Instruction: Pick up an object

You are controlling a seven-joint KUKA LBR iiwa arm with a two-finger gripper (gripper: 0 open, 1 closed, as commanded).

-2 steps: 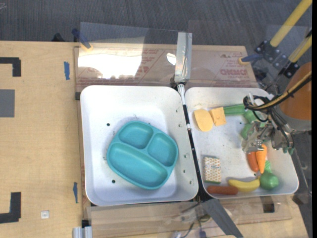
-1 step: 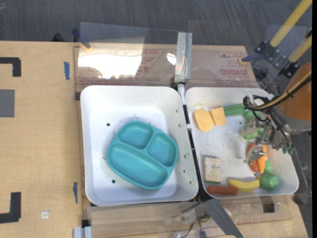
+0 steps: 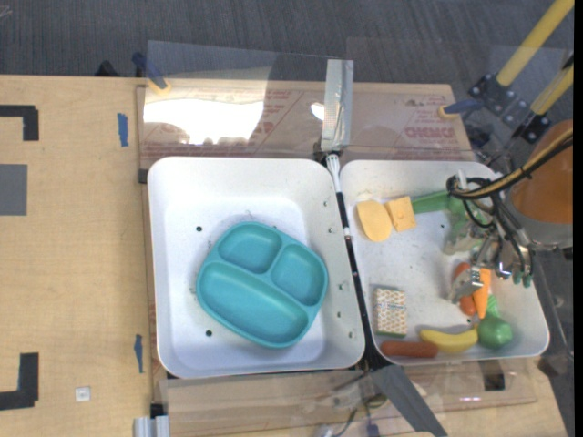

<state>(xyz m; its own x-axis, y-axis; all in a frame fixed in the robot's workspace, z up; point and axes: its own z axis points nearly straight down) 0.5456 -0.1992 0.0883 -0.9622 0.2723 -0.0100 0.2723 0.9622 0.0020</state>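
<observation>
Now, your view, largest first:
Left bin (image 3: pixel 173 244): smooth white; holds a glossy teal three-compartment plate (image 3: pixel 262 283).
Right bin (image 3: pixel 410 271): yellow cheese-like pieces (image 3: pixel 383 218), banana (image 3: pixel 448 339), printed packet (image 3: pixel 391 310), writing unreadable.
Gripper (image 3: pixel 475 267): above orange item (image 3: pixel 475 291); you can't tell its state.

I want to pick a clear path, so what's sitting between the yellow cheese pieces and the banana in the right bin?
In the camera view, a small patterned packet lies roughly between the cheese pieces and the banana, a bit to the left; otherwise bare white bin floor.
</observation>
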